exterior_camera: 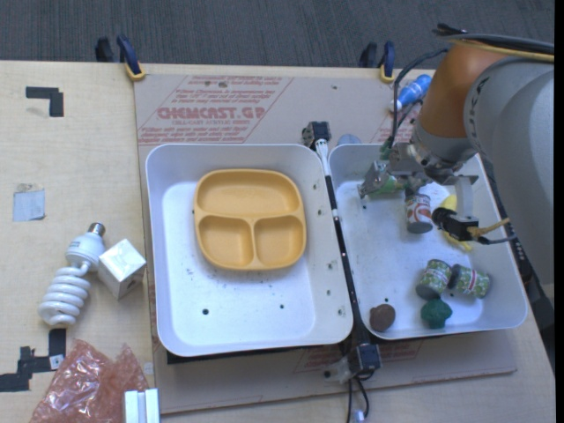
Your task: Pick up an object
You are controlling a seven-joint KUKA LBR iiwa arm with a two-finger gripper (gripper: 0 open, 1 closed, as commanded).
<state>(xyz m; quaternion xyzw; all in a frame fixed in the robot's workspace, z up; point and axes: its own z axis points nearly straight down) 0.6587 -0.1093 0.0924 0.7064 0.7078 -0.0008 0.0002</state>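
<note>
In right bin (502,311), I'm hovering hand (381,183) above floor; grip state unclear; next needing descent onto small can (419,212).

Both bins (176,315) look like smooth white plastic, slight sheen, speckled with dirt. Divided tray (250,218): matt yellow plastic. Table (70,174) is pale board, matt; cardboard sheet (216,108) under the bins, printed red. Bulb (69,282): glossy white glass spiral. Arm (493,86): satin grey shell, orange band glossy. Crumpled red film (84,379), probably cellophane. Small can (419,212) looks metal, hard to tell.
</note>
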